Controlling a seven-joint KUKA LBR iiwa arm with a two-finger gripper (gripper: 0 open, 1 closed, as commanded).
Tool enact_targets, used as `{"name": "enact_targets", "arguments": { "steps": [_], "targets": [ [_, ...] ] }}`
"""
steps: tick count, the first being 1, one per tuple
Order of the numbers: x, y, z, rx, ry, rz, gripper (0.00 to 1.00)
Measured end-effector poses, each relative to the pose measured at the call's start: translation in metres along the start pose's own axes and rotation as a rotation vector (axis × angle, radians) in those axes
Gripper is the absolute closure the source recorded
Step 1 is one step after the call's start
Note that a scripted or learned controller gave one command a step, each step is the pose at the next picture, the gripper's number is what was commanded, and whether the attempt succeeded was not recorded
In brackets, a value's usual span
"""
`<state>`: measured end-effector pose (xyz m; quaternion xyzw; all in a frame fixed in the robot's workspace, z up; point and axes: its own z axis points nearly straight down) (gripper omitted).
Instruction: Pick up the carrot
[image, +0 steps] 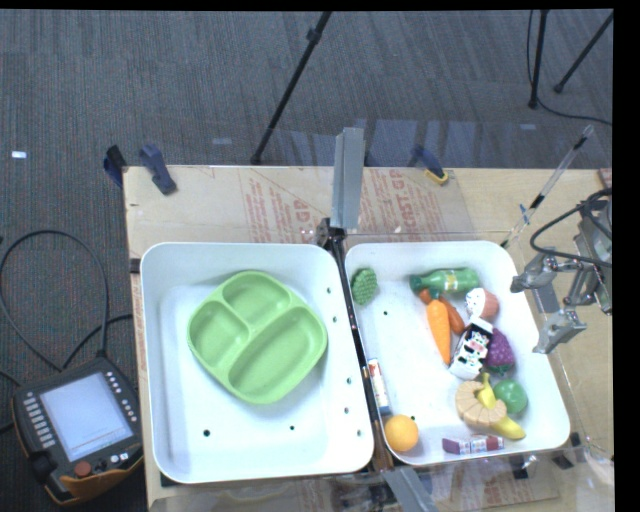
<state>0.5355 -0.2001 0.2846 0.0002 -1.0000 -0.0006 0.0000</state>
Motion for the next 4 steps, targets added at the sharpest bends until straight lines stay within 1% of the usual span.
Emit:
{"name": "enact_targets", "arguments": {
  "steps": [1,2,3,4],
  "targets": [
    [-0.006,0.058,0.081,-0.001,0.005,0.333,0.00],
    [-0.057,0.077,0.199,0.000,0.002,0.261,0.00],
    [-0.059,0.079,0.187,0.000,-0.002,0.254,1.00],
    [-0.074,0.168,0.093,-0.001,-0.009,0.037,1.00]
  ]
}}
